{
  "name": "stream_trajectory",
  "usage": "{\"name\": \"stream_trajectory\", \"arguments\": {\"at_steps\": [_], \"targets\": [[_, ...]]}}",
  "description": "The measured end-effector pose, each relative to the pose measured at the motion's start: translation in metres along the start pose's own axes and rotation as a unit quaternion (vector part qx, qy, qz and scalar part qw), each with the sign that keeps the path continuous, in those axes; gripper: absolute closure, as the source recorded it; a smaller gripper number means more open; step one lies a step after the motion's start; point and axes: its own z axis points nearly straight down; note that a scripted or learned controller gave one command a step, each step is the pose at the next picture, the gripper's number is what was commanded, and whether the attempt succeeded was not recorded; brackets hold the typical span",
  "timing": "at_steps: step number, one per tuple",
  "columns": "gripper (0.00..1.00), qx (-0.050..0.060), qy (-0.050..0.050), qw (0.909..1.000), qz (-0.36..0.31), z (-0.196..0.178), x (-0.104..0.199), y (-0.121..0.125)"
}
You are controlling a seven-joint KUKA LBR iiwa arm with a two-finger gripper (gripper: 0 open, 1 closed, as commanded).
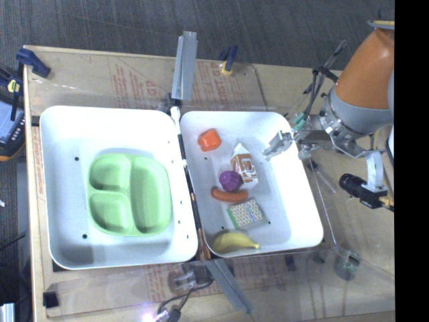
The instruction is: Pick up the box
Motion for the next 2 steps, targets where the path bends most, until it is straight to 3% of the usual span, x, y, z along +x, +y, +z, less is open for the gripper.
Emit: {"name": "stream_trajectory", "arguments": {"at_steps": [1, 2], "targets": [[0.00, 0.001, 0.001, 0.9977, -0.068, 0.171, 0.031, -0.054], [0.00, -0.004, -0.001, 0.9963, -0.086, 0.196, 0.016, -0.032]]}}
